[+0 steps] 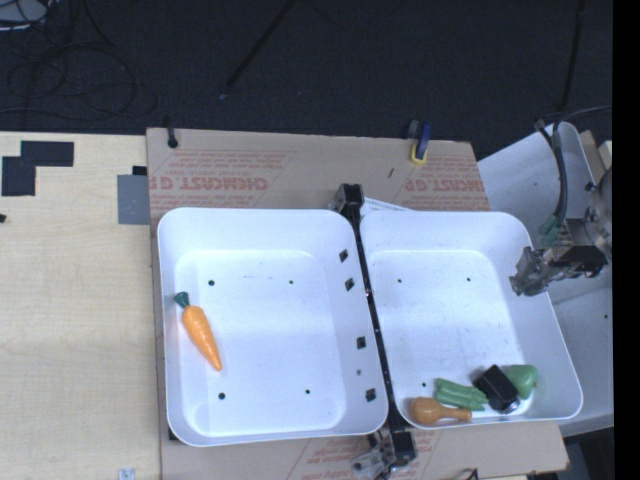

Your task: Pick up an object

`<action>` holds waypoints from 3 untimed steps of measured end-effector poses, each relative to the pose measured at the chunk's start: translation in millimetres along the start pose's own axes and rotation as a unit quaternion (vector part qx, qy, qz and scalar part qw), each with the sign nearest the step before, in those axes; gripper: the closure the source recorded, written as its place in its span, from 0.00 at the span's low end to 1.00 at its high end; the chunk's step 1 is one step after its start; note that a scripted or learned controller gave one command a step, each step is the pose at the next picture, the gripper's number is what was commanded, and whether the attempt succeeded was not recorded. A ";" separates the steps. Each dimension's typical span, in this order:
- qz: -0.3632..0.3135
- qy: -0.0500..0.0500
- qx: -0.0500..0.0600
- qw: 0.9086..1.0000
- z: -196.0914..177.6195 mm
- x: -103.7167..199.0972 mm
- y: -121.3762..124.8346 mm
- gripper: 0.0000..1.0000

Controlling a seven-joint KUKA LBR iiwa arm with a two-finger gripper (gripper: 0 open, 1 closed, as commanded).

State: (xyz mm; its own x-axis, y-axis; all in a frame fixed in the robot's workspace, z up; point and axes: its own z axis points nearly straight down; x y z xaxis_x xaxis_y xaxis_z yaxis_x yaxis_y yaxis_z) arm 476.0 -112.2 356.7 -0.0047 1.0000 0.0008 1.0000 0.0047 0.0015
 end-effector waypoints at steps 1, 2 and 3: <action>-0.005 0.001 0.001 1.000 -8.9 134.9 48.6 1.00; -0.001 0.001 -0.006 1.000 -171.7 163.9 0.6 1.00; 0.003 -0.002 0.008 1.000 -47.1 149.1 -0.4 1.00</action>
